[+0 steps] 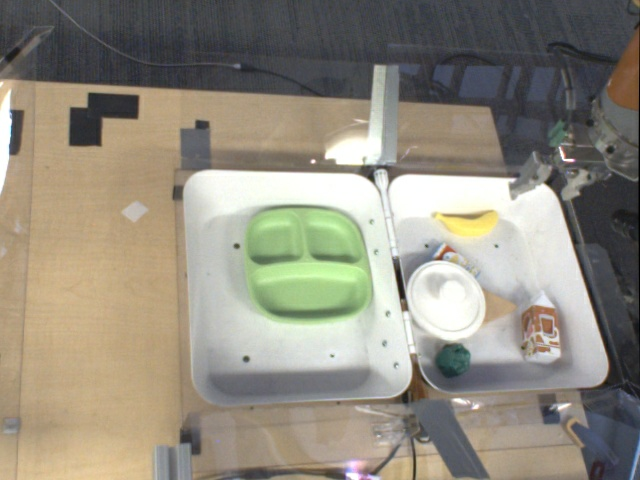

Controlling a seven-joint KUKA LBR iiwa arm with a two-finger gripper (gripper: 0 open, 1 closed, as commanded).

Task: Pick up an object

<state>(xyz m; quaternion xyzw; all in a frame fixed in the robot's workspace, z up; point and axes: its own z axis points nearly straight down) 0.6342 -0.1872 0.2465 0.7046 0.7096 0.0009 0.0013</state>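
Left bin [215,363]: holds one green divided tray [303,263], lying flat near the bin's middle.

Right bin [585,353]: holds five items. A banana [467,223] lies near the far wall. A white bowl [447,297] sits upright against the left wall, with a small printed packet [459,258] touching its far rim. A dark green ball [454,359] rests just below the bowl, near the front corner. A small carton [540,330], white with brown print, lies toward the right wall, well apart from the bowl.

Gripper [555,168]: positioned over the far right corner of the right bin, above the rim, apart from every item. Nothing is seen between its fingers; whether they are open or closed cannot be told.

Task status: judged at its start. No object is lifted; all rest in the bins. Remaining: choose a target, descend, close, lift. The banana is the nearest candidate.
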